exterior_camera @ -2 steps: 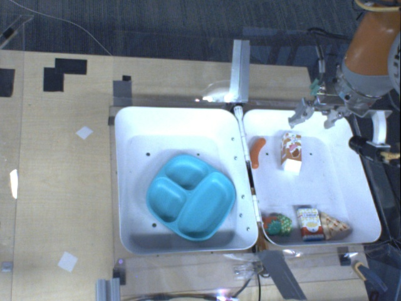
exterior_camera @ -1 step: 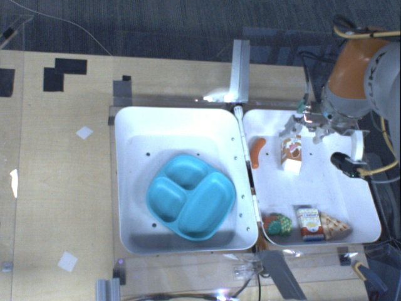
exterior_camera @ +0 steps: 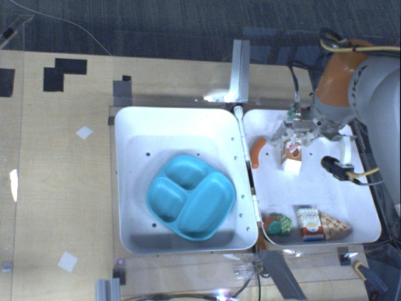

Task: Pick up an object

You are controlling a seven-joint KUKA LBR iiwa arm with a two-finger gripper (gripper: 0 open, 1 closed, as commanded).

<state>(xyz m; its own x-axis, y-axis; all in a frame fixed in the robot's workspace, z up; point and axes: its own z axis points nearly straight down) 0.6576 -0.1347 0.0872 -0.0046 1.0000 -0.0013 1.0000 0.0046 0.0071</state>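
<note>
While my gripper sits low in the right bin with a small orange-and-white carton right beneath its tip, I read this as the grasp step, either closing on the carton or just starting to lift it. I can't tell whether that carton is pinched or merely touched, so I won't call it held. The next move, as I judge it, needs a straight vertical pull with the grip confirmed, keeping the carton away from the divider wall just left of the gripper. Counts: two white bins; one orange carrot-like piece just left of the gripper near the divider; one green bumpy toy toward the front of the bin, well apart from the gripper; one small printed box beside it; one pizza-slice-looking wedge touching or just beside that box. One teal compartment plate lies in the left bin, far to the gripper's left, three sections in it. One arm, one gripper.
</note>
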